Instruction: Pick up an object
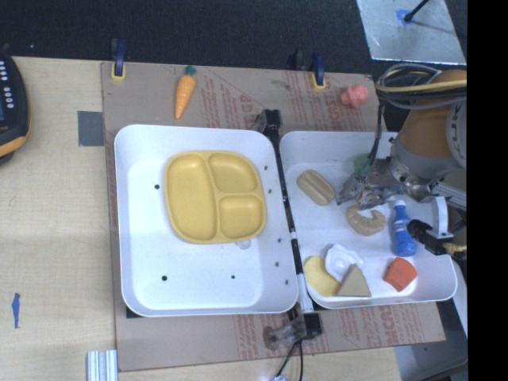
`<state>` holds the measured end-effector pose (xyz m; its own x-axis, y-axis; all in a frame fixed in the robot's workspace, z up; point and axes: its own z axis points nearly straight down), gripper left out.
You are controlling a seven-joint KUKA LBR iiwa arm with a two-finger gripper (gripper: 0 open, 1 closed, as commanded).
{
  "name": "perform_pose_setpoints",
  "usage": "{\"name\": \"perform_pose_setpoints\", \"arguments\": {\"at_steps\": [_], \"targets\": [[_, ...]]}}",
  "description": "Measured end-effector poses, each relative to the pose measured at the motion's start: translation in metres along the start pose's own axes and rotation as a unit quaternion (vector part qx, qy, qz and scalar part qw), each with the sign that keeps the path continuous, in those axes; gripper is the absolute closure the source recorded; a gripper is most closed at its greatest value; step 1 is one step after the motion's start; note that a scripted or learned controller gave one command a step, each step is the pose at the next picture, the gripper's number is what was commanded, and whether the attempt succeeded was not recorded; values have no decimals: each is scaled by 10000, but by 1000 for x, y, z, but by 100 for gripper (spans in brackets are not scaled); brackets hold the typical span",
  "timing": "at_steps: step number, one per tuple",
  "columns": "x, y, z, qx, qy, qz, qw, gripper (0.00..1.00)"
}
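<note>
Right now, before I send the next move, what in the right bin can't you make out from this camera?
- Claw: dark and small against the arm; whether it is open or shut cannot be told.
- Croissant: its upper edge sits under the claw, so contact is unclear.
- Yellow piece: partly covered by the white item and the wedge.
- Arm: cut off by the right edge.

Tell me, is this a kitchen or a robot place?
Probably a robot lab, not a kitchen. A robot arm reaches over two white bins, the food, like the carrot, looks like toys, and clamps hold the board down.
</note>
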<state>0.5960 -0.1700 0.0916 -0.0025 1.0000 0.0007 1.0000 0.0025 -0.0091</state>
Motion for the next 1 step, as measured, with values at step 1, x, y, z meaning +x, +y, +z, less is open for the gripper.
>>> {"name": "perform_pose_setpoints", "arguments": {"at_steps": [1], "targets": [[-27, 60, -2, -61, -16, -20, 10000, 0]]}}
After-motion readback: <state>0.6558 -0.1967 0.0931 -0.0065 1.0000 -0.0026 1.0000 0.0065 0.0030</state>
